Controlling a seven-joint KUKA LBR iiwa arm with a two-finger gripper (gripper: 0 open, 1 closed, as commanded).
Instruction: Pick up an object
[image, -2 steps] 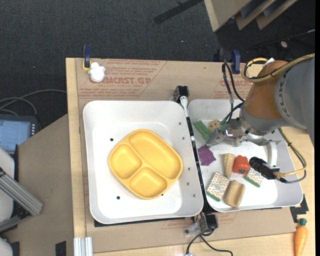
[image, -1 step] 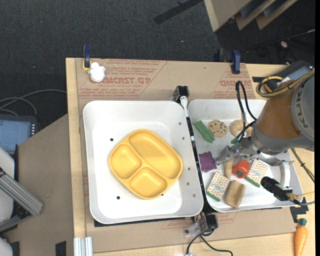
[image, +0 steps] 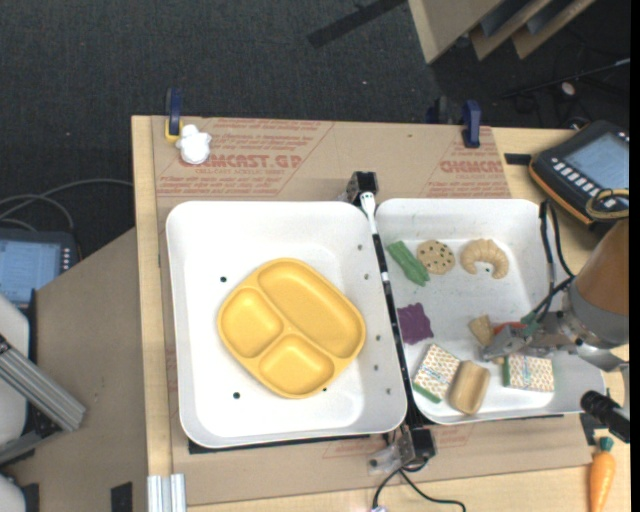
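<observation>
Left bin (image: 190, 300): shallow, white, glossy plastic with rounded corners; it holds a yellow plate (image: 290, 325) with three compartments, set at a slant near the centre.
Right bin (image: 455, 215): same white plastic, touching the left bin along a black clamp strip.
Toy food, upper part: a green pod (image: 407, 262) at 10 o'clock in the right bin, a round chocolate-chip cookie (image: 436, 257) at 12, a curled tan croissant (image: 485, 257) at 1.
Toy food, lower part: a flat purple piece (image: 414, 322) at 8 o'clock, a speckled sandwich wedge (image: 436, 371) and a smooth tan cylinder (image: 468, 388) at 6, touching each other.
End effector (image: 503, 344): low at 4 o'clock in the right bin, pointing towards 9; its thin metal fingers lie just beside a small tan block (image: 482, 328) and a patterned square (image: 529, 373). Whether they are spread or pinching anything cannot be told.
Arm (image: 605, 290): grey with an orange band, cut off at the 3 o'clock edge.
Counter (image: 290, 165): pale wood under printed brown cardboard; a small white figure (image: 192, 146) sits at 11 o'clock.
Edges: an orange-rimmed handset (image: 590, 175) at 2 o'clock and an orange carrot shape (image: 601, 480) at 5, both partly cut off.
</observation>
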